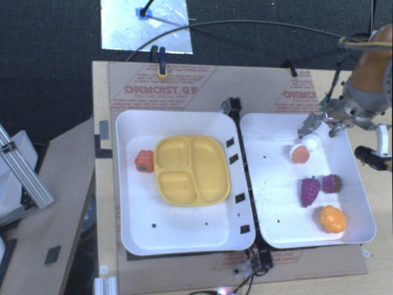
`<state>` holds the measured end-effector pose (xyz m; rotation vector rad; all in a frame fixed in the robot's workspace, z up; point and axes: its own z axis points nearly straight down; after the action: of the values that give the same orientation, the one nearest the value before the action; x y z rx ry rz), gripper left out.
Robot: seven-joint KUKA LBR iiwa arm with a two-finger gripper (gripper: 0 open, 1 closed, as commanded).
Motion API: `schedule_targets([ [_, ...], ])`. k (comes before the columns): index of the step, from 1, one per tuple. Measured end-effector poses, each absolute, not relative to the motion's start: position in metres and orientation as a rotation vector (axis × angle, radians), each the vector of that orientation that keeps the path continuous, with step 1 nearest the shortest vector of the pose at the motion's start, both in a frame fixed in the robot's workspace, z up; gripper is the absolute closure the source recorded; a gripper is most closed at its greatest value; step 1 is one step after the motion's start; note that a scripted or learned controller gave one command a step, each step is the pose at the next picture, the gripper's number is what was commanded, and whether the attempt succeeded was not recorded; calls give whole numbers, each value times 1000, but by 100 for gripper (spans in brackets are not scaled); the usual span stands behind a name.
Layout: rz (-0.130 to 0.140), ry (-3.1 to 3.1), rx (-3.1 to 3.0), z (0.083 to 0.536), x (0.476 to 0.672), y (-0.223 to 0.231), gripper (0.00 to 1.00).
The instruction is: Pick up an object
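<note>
**Toy foods sit loose in the right bin, gripper above them**

Four small toy pieces lie in the right bin [270, 226]: a pale orange-pink round piece [300, 155] near the far side, a purple berry-like piece [309, 191] lower down, a smaller dark purple piece [332, 183] just beside it on the right, and an orange pepper-like piece [333, 219] near the front right corner. None of them is between the gripper's fingers.

The gripper [319, 125] hangs over the far right part of that bin, just above and beside the pale round piece, with the arm [371, 72] entering from the right, its orange section showing. Two grey fingers [308, 126] stand apart with a gap between them, holding nothing.

In the left bin [132, 226] a yellow divided plate [189, 169] with three compartments lies near the middle, and a small orange-red toy [144, 161] rests just beside its left edge.

Both bins sit on a brown board [202, 82] printed in red with "CHEMCAST GP" (the same words appear again, partly hidden, at the far right corner). A blue-and-yellow clamp [161, 61] grips the board's far edge.
</note>
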<state>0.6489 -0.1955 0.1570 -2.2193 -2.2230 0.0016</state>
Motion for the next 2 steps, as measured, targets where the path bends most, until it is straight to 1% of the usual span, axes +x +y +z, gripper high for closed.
schedule_targets([
  [1,1,-2227,-2215,113,650,-188,0],
  [2,-6,-2235,-2219,128,652,-189,100],
])
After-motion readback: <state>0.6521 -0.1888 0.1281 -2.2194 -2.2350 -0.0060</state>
